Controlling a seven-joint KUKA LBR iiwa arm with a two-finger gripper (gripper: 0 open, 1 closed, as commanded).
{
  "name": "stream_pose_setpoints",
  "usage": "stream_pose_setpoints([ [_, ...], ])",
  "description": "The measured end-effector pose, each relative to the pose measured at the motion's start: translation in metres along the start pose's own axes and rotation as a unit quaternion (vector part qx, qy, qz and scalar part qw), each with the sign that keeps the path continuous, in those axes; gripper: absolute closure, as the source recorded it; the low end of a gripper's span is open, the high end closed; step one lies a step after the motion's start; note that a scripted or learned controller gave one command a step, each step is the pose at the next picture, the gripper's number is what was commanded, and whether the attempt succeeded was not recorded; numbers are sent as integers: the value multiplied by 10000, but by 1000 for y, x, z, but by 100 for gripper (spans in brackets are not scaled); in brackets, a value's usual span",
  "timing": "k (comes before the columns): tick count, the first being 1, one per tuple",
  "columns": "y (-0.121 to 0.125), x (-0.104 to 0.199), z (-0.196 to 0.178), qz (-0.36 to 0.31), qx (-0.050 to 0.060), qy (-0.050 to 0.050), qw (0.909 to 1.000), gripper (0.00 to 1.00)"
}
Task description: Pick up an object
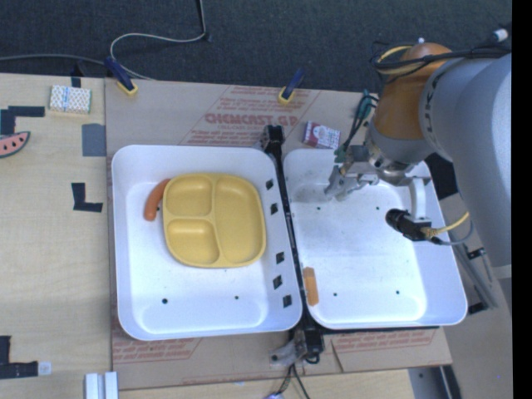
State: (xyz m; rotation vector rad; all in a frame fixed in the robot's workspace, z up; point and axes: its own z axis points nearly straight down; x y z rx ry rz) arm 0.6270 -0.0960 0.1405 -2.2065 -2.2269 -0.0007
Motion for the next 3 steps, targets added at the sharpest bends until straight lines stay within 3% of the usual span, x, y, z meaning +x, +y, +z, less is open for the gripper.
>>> stream_pose_setpoints([
  [1, 0, 0, 0, 0, 1, -1, 10000, 0],
  [2, -27, 2, 55, 39, -26, -28, 10000, 0],
  [3, -27, 2, 45, 40, -37, -34, 10000, 100],
])
